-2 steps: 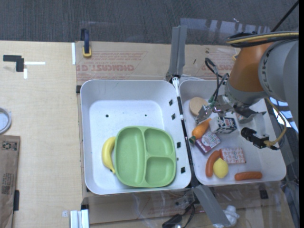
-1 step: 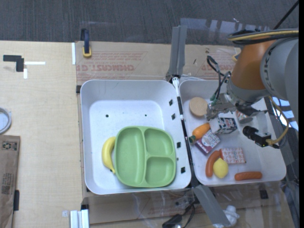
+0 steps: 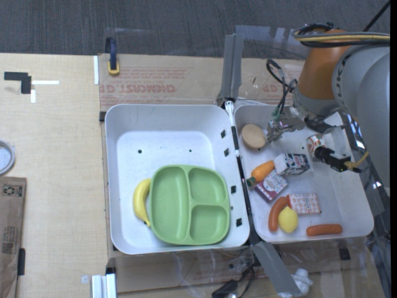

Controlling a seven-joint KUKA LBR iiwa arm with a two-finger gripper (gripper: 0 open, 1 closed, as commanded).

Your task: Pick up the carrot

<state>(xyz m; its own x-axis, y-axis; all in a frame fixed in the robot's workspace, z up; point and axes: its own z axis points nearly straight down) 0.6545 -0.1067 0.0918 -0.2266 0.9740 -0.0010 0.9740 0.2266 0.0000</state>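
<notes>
The gripper (image 3: pixel 279 126) hangs over the back of the right bin (image 3: pixel 363 213), just beside the round beige bun (image 3: pixel 253 136) — whether it is wide or narrow, I cannot tell from up here, and nothing shows in its grip. The carrot (image 3: pixel 262 171) lies nearer the front, by the bin's left wall, touching the small packets (image 3: pixel 280 174). My read: this is the approach step, and the next move calls for shifting forward over the carrot and descending without snagging those packets.
</notes>
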